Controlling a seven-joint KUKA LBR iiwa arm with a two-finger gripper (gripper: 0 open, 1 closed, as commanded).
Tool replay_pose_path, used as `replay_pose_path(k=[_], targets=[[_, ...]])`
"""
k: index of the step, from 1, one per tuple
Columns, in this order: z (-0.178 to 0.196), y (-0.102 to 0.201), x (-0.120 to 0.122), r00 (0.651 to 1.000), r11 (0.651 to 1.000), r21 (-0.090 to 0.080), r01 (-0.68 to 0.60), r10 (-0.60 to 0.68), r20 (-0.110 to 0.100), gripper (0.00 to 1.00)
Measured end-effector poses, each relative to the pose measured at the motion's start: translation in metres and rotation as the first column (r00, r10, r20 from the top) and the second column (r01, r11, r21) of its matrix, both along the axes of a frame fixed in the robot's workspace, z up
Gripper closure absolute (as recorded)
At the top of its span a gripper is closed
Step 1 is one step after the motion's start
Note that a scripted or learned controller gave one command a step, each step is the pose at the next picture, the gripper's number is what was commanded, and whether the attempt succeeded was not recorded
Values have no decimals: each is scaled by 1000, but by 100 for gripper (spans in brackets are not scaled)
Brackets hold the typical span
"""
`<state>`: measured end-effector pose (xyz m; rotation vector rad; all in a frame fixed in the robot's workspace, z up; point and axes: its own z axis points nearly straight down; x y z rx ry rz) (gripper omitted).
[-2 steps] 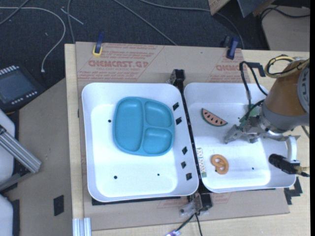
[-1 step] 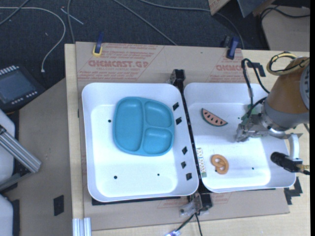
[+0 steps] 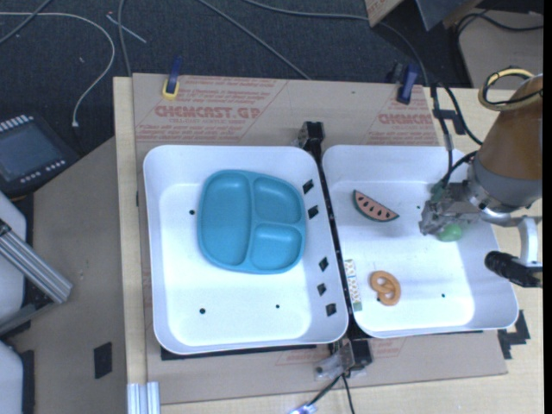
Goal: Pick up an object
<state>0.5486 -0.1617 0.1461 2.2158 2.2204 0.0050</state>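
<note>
Red "CHEMCAST GP" lettering is printed on the brown paper-covered counter (image 3: 259, 102). Left of the right white plastic bin (image 3: 414, 317), a blue divided plate (image 3: 252, 222) lies in the left bin (image 3: 172, 300). In the right bin lie a watermelon-slice toy (image 3: 375, 207) and a brown pretzel (image 3: 385, 286). The gripper (image 3: 444, 218) is at its right side; its state cannot be told, though something green shows there.

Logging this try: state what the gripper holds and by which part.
Cannot be told. The gripper sits over something green in the right bin.

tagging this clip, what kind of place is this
Probably a robotics lab bench for grasping trials: two white bins clamped to a board, toy food like a watermelon slice and pretzel, loose cables on the floor.
</note>
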Motion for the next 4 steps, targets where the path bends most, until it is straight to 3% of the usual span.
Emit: replay_pose_path(k=[2, 4], targets=[[107, -7, 8, 1000, 1000, -1, 0, 0, 3, 100], [106, 96, 14, 1000, 1000, 4, -5, 5, -7, 100]])
